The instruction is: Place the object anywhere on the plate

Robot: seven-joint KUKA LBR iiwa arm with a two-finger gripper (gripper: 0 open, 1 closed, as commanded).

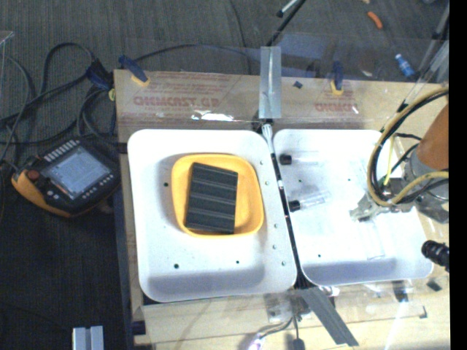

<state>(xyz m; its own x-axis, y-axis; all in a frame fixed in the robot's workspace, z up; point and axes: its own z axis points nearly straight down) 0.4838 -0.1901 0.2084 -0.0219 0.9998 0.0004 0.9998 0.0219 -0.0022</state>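
Here, in the camera view, two shallow white bins are seen side by side on the table (pixel 219 100), and a yellow plate (pixel 252 203) is set in the middle of the left bin (pixel 146 261). A dark ribbed block (pixel 211 197) is laid flat on that plate, well inside its rim, its long side running away from the camera; it is taken to be the task's object, so the placing is judged to be done already. The block is seated squarely on the plate's flat centre, which is likely why it rests without tilt. The arm (pixel 438 148) is reached in from the right over the right bin (pixel 343 261), well apart from the plate, with yellow and black cables looped about its wrist. The claw (pixel 368 210) is seen low over the bin floor as a pale metal part; whether it is open or closed cannot be told, and nothing can be made out in its grasp. A teach pendant (pixel 69 177) is left on the floor to the left of the table, its cable trailing behind.
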